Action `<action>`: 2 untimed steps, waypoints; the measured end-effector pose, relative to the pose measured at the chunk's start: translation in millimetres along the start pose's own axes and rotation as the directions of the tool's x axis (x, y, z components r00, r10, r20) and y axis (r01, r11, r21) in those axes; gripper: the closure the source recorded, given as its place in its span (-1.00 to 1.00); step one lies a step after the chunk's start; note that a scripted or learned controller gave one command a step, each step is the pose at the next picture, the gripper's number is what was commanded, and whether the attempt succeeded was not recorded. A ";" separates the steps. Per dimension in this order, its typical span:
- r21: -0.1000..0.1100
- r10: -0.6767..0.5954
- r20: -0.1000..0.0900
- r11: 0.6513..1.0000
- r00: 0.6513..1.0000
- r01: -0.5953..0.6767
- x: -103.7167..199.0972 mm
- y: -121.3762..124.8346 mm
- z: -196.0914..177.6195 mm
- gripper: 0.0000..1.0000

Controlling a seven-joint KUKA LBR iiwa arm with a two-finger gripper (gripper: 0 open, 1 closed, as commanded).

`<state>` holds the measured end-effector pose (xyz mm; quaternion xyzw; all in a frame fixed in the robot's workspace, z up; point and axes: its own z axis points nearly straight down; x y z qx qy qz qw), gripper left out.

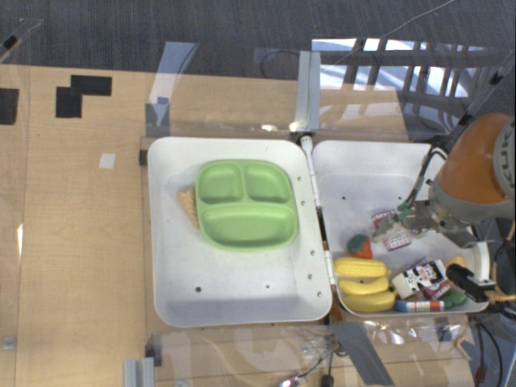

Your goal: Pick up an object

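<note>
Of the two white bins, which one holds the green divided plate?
The left bin holds the green divided plate. The right bin instead holds the bananas and other small items.

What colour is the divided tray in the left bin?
Light green, seen clearly in the camera view: the divided tray.

The arm is chopped off by the right edge, so you get just the orange band and a bit of grey wrist. The gripper is a small blur over the right bin, way too fuzzy to make out the fingers. A tan thing pokes out from under the green plate on its left, mostly covered, can't tell what it is. Near-right corner of the right bin is a pile: the printed packet, a marker and something green overlap, labels unreadable. The orange bit behind the bananas is half hidden.
</note>
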<state>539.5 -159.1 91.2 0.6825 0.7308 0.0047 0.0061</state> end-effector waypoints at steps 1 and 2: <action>-0.006 -0.001 -0.001 1.000 1.000 0.001 1.7 2.7 -11.4 1.00; 0.010 0.141 -0.001 0.990 0.990 -0.141 62.1 26.2 -84.7 1.00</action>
